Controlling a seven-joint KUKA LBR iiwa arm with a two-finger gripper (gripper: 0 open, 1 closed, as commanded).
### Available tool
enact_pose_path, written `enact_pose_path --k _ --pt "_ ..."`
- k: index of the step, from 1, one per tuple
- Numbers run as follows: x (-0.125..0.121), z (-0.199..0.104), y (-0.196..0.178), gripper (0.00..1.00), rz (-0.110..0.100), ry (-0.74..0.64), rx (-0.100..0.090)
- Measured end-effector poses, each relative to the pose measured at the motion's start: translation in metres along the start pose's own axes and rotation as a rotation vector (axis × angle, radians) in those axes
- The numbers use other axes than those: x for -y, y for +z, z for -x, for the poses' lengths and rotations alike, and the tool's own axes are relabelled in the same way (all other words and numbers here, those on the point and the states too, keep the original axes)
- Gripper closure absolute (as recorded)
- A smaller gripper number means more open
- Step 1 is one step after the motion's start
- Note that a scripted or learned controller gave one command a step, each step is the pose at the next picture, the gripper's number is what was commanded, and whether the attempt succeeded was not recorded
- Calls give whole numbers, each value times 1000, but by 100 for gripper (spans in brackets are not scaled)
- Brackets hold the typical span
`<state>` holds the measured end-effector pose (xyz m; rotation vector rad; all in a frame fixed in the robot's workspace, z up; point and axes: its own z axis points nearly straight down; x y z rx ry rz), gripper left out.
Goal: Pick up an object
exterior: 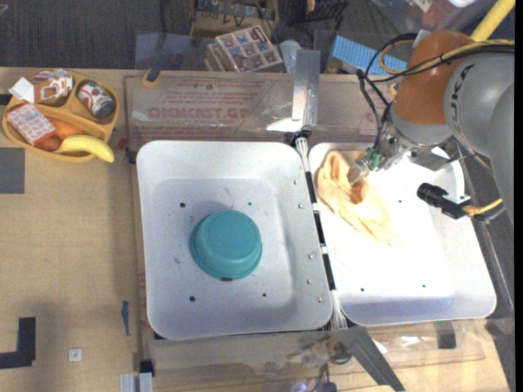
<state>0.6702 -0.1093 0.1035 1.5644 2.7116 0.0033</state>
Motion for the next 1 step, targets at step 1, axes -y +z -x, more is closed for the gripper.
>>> enact_pose_path --k 1 --pt "-13 -25 -156 100 -5 3 -6"
